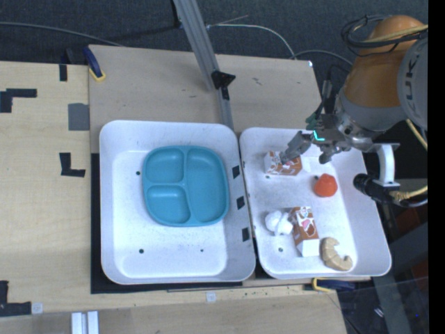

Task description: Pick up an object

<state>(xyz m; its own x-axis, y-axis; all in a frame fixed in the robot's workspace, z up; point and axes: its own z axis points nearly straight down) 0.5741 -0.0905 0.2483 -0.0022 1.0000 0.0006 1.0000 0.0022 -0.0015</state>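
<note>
Tabletop point(160, 82): pale wood, carrying two shallow white bins side by side. Left bin point(115, 186), well away from the hand, holds a blue divided plate point(186, 185). Right bin point(361, 235), under the hand, holds the loose items.

Arm point(379, 82): grey with an orange band, reaching in over the right bin's far side, wrist angled down and toward the left bin.

Hand point(300, 145): low over the bin, one dark finger slanting onto the nearest item. Whether it is released or clenched cannot be told; nothing is visibly held between its tips.

Items, by size:
- Brown-and-white carton point(304, 229), lying well below the hand. Light, boxy, stiff sides; likely best taken across the narrow width.
- Tan curved pastry-like piece point(336, 255), farthest from the hand. Probably light toy food; its curve may slip.
- Small red-and-white packet point(284, 164), just beneath the fingertip, possibly touching. Likely light and crushable; take it across its short sides. Looks the probable target.
- Red round piece point(325, 185), near the hand's underside; smooth, may roll.
- White lump point(278, 223) beside the carton.
</note>
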